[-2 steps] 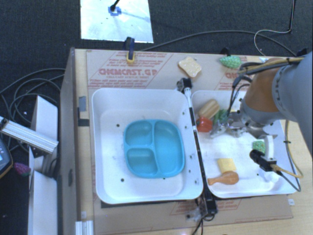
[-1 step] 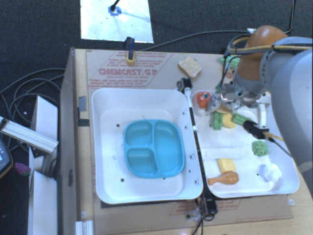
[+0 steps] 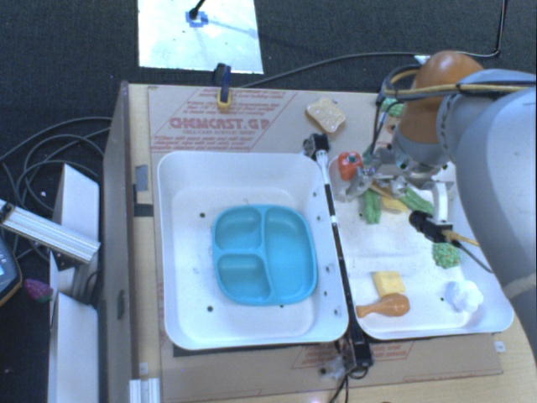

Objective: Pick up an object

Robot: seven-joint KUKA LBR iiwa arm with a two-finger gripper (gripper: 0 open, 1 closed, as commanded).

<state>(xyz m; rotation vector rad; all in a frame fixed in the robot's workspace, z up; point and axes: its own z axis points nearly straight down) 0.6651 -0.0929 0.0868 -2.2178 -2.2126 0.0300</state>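
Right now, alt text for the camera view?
The grey arm's pincer hangs low over toy food at the far end of the right bin. A blue divided plate lies in the left bin.

The cardboard sheet [image 3: 252, 112] bears red print, seemingly "CHEMCAST GP".

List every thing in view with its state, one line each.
Blue tray: flat in the left bin, compartments bare.
Drumstick: lying in the right bin, near edge.
Cheese block: lying just behind the drumstick.
Broccoli: loose in the right bin.
Bread slice: on the bench, outside both bins.
Claw: low over the toy pile, grip hidden.
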